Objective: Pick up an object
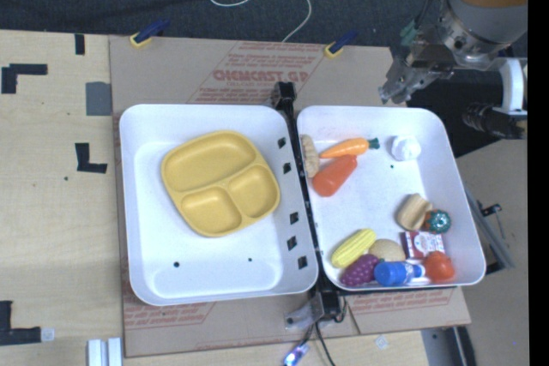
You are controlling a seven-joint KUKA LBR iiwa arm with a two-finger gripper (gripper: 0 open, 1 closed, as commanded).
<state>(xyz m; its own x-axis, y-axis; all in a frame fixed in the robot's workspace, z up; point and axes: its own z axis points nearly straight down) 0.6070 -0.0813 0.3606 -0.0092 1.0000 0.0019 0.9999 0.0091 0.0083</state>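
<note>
left bin (137, 184): yellow divided plate (220, 182), lying flat at centre.
right bin (429, 126): near left wall, carrot (344, 147) above red pepper (334, 174); white cap (405, 148) toward far side; at near edge, corn (352, 247), grapes (359, 270), blue bottle (397, 273), tomato (439, 267); by right wall, bread (413, 211), teal ball (438, 222).
gripper (401, 87): above bin's far right corner, outside rim, holding nothing; finger spread cannot be told.

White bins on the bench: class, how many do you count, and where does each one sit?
2. The left bin holds a yellow divided plate; the right bin, touching it along the middle, holds the toy foods.
</note>
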